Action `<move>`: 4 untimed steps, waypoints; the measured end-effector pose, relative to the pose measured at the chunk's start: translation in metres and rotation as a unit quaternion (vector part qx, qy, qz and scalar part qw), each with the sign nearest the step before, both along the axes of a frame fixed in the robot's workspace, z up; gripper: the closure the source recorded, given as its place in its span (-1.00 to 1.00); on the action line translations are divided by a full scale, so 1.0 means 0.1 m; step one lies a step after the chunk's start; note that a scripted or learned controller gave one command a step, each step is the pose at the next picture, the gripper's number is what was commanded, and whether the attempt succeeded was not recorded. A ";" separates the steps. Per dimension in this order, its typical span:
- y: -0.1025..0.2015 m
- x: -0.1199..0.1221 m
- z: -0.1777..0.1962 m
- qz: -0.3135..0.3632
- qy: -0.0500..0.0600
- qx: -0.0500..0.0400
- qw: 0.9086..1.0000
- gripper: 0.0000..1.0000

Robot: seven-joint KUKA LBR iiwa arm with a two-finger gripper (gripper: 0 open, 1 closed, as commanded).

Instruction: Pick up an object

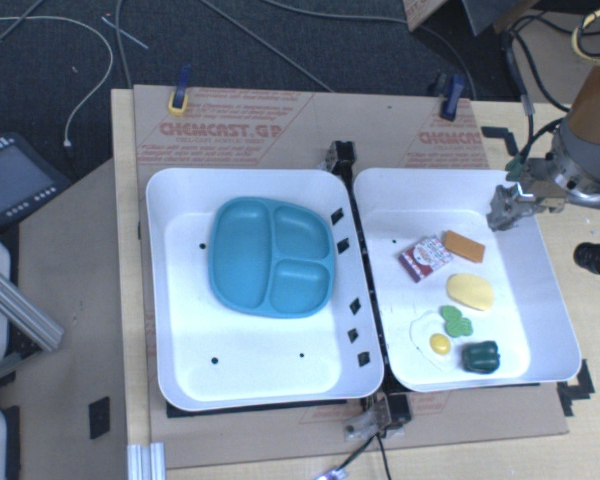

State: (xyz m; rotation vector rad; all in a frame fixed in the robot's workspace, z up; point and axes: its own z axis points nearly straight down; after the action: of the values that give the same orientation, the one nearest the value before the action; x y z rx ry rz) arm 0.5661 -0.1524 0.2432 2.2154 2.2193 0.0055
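Observation:
The right bin point(540, 368) holds several small items. A red and white packet point(425, 258) lies beside an orange block point(465, 246). Below them are a pale yellow lump point(470, 291), a green broccoli piece point(456, 320), a fried egg point(435, 340) and a dark green pepper point(480, 356). My gripper point(505, 210) hangs over the bin's upper right part, up and to the right of the orange block and apart from every item.
A blue divided plate point(273, 256) lies in the left bin point(180, 368). A row of black clips point(352, 298) runs along the seam between the bins. Cables point(80, 28) trail on the floor beyond the bench.

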 end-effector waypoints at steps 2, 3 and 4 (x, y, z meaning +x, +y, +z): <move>0.95 -0.23 -0.17 0.001 0.005 0.002 1.000 1.00; 1.51 -0.21 -0.08 0.003 0.003 0.002 1.000 1.00; 2.08 -0.32 -0.04 0.002 0.004 0.002 1.000 1.00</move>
State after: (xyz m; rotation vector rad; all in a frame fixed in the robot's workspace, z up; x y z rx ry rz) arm 0.5346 0.0558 0.2389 2.2165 2.2309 0.0011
